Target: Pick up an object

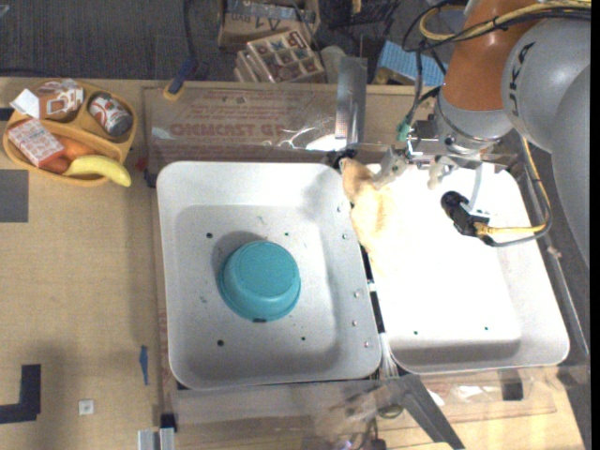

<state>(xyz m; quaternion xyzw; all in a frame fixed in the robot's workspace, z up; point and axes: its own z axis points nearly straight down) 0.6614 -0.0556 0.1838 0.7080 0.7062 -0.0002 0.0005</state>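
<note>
The surface (75, 279) carries two shallow white bins side by side; the grey arm (548, 73) with its orange band enters from the right and hangs over the far edge of the right bin (469, 289). The left bin (187, 195) holds a teal bowl (261, 279), upside down near the bin's middle and well apart from the arm. A pale yellowish object (367, 204), possibly a soft or crumpled item, though glare washes out its outline, lies at the right bin's far left corner, against the wall shared with the left bin. The gripper (398, 162) sits just beside and above this object; whether the jaws are apart or together cannot be told from this slant, and nothing is visibly between them. The step in hand appears to be the approach to the pale object. To do it well, the jaws should be centred over the object's bulk, clear of the bin wall, and lowered fully before closing, since a grasp at the thin edge would likely slip.
</note>
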